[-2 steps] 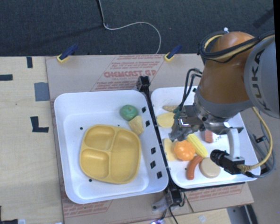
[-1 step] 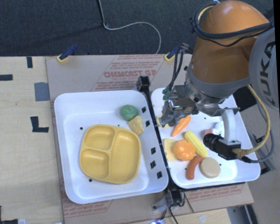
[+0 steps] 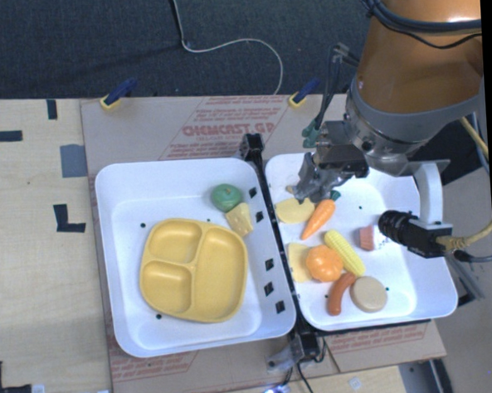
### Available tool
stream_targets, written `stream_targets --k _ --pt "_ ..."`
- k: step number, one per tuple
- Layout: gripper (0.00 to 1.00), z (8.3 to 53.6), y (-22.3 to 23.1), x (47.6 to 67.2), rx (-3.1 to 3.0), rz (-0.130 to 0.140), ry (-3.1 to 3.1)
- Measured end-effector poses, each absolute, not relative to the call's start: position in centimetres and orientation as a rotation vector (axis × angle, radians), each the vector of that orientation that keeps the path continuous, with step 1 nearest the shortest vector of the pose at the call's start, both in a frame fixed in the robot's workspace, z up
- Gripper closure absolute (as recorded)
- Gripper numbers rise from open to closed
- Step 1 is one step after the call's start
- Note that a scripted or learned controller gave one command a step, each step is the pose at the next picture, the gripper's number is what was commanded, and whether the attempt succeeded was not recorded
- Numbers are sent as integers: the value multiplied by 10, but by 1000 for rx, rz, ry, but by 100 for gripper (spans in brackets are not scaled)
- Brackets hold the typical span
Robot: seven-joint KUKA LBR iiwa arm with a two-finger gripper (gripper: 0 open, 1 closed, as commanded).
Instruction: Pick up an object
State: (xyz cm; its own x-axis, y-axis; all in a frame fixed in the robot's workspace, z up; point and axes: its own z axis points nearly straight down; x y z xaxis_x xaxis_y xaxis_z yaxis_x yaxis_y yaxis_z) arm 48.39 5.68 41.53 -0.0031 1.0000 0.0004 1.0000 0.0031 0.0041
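My gripper [image 3: 313,191] hangs low over the far left part of the right bin [image 3: 407,311]. It sits just above the top end of an orange carrot [image 3: 318,219] and a pale yellow round slice [image 3: 291,211]. Nothing visibly rests between its jaws. Nearer the front lie an orange pepper [image 3: 323,263], a corn cob [image 3: 344,253], a sausage [image 3: 338,295], a beige disc [image 3: 369,294], a small pink piece [image 3: 366,238] and a flat yellow slab [image 3: 296,255].
The left bin [image 3: 116,241] holds a yellow divided plate [image 3: 192,269], with a green vegetable [image 3: 226,196] and a pale yellow wedge [image 3: 240,220] at its far right. A black divider [image 3: 267,232] runs between the bins. The arm's orange body looms over the right bin's far side.
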Motion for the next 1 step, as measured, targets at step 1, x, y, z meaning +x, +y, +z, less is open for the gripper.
stream_targets --k 1 --pt "100 263 39 481 2231 -22 2226"
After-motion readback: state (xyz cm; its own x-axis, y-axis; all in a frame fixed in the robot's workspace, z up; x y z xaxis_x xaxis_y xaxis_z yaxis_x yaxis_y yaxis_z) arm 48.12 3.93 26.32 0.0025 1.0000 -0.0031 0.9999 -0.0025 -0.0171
